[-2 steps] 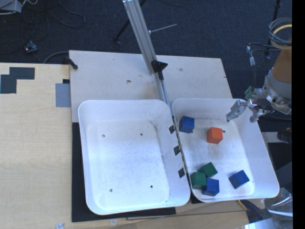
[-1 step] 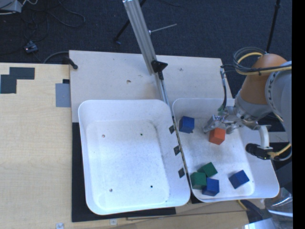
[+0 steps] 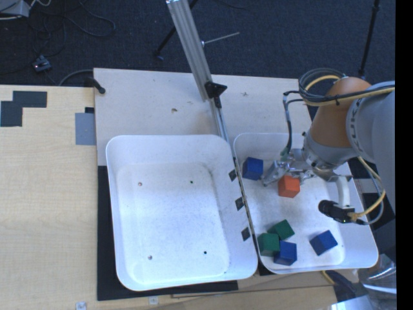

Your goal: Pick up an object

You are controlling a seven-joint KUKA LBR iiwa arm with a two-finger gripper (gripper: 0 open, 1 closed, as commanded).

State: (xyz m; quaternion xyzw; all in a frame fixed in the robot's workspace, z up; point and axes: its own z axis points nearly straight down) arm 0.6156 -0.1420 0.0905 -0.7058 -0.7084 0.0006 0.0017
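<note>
Orange block (image 3: 289,186) sat high in the right bin (image 3: 361,254), and from where I stood it looked pinched at the tips of the arm's fingers (image 3: 284,173), which were closed on it from above. Whether it rested on the bin floor or hung just clear of it, I could not tell. The arm (image 3: 335,124) came in from the right, its orange band bulging over the wrist, with loops of cable hanging around it.

Just to the left of the orange block, near the bin's upper left corner, lay a blue cube (image 3: 253,168), close to the fingers but apart from them. Down at the bin's lower end there was a small cluster: two green blocks (image 3: 275,236) touching one another, and a blue block (image 3: 286,252) pressed against them from below. Another blue block (image 3: 323,242) lay a little to the right of that group, on its own.

The left bin (image 3: 122,150) stood alongside, its rim meeting the right bin's rim, with only a few dark specks on its floor. Both bins rested on the pale counter (image 3: 148,102), and a slanted aluminium rail (image 3: 192,47) rose from behind them.
</note>
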